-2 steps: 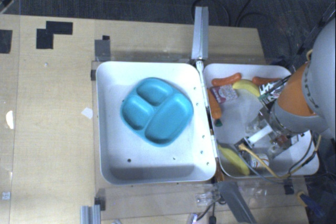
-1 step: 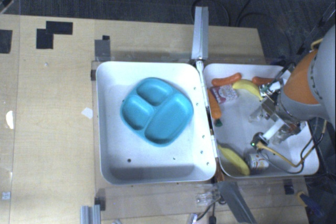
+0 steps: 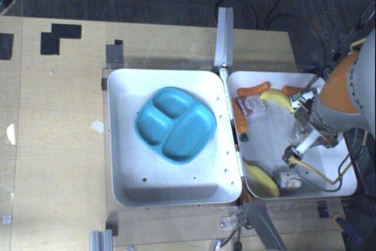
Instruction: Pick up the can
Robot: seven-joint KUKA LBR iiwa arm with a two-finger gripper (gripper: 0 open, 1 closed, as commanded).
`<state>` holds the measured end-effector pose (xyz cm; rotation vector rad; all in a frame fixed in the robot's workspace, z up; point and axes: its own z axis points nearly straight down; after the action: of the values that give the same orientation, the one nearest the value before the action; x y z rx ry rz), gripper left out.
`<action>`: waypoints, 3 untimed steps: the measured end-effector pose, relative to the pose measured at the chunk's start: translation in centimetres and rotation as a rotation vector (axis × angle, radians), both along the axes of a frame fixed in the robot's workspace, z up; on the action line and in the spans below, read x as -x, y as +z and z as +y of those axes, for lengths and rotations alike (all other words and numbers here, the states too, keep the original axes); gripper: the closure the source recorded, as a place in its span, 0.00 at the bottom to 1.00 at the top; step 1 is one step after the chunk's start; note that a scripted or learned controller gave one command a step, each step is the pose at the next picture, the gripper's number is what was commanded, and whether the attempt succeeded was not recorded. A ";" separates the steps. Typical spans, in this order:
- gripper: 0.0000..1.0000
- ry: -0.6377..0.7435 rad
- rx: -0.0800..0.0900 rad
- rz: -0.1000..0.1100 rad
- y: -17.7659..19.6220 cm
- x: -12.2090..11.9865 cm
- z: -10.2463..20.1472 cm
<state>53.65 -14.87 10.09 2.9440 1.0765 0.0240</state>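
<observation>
The can (image 3: 289, 181) is small and silvery, with a dark label. It lies on its side at the front edge of the right bin (image 3: 267, 138), just right of a yellow banana (image 3: 262, 179). My gripper (image 3: 302, 107) hangs over the right side of that bin, behind the can and well apart from it, near the bin's far right corner. The grey wrist with its orange band (image 3: 339, 91) hides the bin's right wall. I see nothing held in the gripper.
The back of the right bin holds an orange sausage (image 3: 253, 90), a second banana (image 3: 276, 98), a small packet (image 3: 254, 105) and a carrot (image 3: 240, 120) along the left wall. A blue divided plate (image 3: 176, 124) sits in the left bin (image 3: 126, 173).
</observation>
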 end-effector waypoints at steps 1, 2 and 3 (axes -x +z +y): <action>1.00 -0.109 -0.002 0.011 18.6 0.3 7.1; 1.00 -0.228 -0.003 0.015 17.5 -3.3 14.0; 1.00 -0.245 -0.006 0.011 26.0 -6.5 24.7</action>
<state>60.15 9.86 36.14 3.0610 0.7110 0.0097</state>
